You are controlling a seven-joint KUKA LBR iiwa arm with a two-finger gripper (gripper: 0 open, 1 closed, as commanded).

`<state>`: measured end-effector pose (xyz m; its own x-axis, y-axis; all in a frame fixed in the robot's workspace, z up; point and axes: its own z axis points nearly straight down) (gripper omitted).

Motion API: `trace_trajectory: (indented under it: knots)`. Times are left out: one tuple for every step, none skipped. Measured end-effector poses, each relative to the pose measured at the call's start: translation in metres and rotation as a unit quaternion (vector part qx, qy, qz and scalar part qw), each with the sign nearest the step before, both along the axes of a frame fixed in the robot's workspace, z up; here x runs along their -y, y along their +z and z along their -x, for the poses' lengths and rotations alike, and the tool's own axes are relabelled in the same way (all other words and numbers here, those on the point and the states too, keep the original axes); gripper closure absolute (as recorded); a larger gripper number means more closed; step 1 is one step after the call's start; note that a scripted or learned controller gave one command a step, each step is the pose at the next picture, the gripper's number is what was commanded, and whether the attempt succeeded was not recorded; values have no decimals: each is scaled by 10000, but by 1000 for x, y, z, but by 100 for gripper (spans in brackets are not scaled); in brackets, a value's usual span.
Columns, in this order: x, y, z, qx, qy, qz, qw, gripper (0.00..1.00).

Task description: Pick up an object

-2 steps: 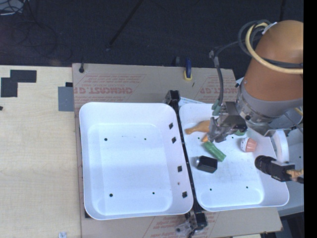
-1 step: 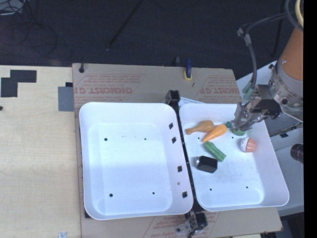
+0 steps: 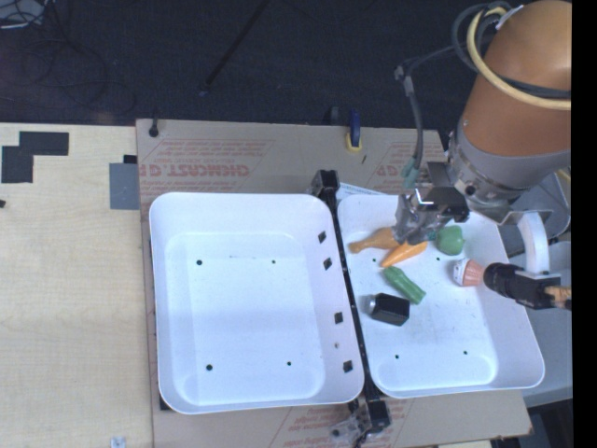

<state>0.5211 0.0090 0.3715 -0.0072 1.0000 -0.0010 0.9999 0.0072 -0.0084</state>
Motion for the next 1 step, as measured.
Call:
trace_trajectory:
  knots:
    - [37,-29,48,0,-57,-3,10000,100]
